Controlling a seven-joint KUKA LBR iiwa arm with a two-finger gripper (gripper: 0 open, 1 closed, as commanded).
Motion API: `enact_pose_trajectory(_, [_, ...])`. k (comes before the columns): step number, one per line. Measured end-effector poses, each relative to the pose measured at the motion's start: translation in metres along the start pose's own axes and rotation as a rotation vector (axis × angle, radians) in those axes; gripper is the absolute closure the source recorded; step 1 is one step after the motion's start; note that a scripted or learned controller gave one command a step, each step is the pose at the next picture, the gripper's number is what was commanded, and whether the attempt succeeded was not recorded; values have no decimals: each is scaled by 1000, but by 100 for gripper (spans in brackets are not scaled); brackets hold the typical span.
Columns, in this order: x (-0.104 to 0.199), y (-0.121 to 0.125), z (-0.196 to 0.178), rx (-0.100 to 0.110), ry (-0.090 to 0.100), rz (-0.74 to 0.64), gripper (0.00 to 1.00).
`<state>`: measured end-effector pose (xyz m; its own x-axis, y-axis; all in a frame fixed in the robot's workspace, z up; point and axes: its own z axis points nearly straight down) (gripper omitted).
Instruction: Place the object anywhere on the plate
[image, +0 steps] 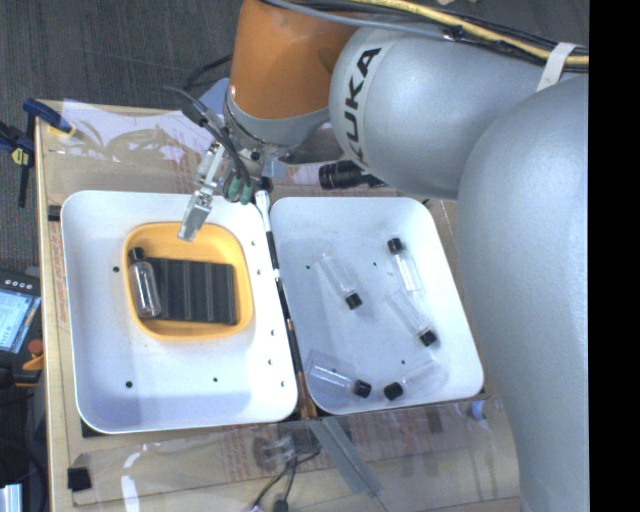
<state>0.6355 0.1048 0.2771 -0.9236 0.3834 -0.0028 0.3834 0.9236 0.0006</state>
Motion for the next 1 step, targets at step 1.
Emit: enact_pose_trajectory(1, [69,6,49,3,5,21,0])
